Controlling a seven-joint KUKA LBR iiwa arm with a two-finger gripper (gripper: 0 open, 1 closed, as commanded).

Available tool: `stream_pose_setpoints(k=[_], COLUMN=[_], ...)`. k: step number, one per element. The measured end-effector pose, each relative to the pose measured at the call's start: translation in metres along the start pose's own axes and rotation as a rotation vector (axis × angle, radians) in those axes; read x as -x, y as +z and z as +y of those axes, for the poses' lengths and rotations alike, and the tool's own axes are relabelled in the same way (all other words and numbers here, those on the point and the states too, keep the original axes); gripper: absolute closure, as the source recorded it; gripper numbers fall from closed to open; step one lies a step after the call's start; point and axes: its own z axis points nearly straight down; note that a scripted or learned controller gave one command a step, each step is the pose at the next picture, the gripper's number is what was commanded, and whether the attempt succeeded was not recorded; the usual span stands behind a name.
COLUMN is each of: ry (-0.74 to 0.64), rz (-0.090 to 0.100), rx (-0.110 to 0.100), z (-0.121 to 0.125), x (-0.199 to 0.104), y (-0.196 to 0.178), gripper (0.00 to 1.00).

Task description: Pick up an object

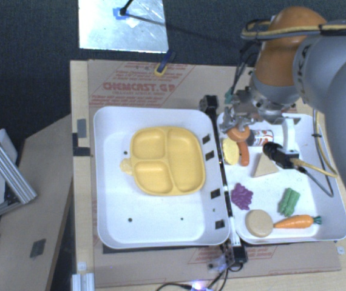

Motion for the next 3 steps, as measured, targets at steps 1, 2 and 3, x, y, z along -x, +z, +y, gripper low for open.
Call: stream_pose_setpoints(k=[1, 2, 3], ry=[0.0, 0.001, 0.004], rz=[0.0, 0.0, -0.001], rx=[0.0, -0.002, -0.001], z=[0.004, 0.0, -0.008], x=[0.003, 0.004, 0.002], y=[-0.018, -0.019, -0.004], gripper=[1.0, 1.0, 1.0])
